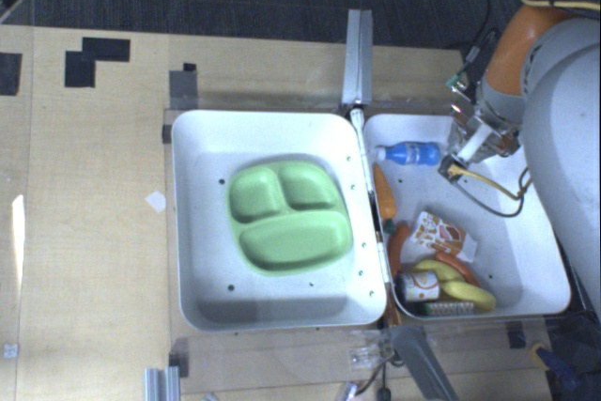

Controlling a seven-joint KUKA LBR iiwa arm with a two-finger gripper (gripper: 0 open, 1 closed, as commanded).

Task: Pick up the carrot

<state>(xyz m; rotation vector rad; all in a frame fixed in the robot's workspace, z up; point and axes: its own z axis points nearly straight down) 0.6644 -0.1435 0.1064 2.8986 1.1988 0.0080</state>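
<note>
1. Locating the target: the carrot (383, 192) lies in the right bin (540, 258), against that bin's left wall and just beside the divide from the left bin (202, 277).
2. Long axis: the carrot runs along that wall, from the bin's far side toward its near side, with a slight slant. Its far end sits just below the cap end of a blue bottle (409, 153). Its near end is close to a reddish item (399, 244) that cannot be identified.
3. Tool position: the tool (467, 146) hovers over the far part of the right bin, just beside the bottle's base end.
4. Tool state: wide or narrow cannot be told from this view. The carrot is not in its grasp, since it rests on the bin floor.
5. Governing relation: the carrot lies to the view's left of the tool and somewhat nearer the camera, with the bottle lying between the 2. With only 1 arm, no choice of reach arises.
6. Judgement on the next move: it calls for travel across the bin toward the left wall, then a descent with the closing direction set across the carrot's long axis.
7. Risks, as judged: the wall leaves little clearance on 1 side, and the bottle may be struck in transit.
8. Other contents: a snack packet (441, 238) and a banana (460, 288) lie nearer the camera. A green divided plate (286, 216) sits in the left bin, well apart.
</note>
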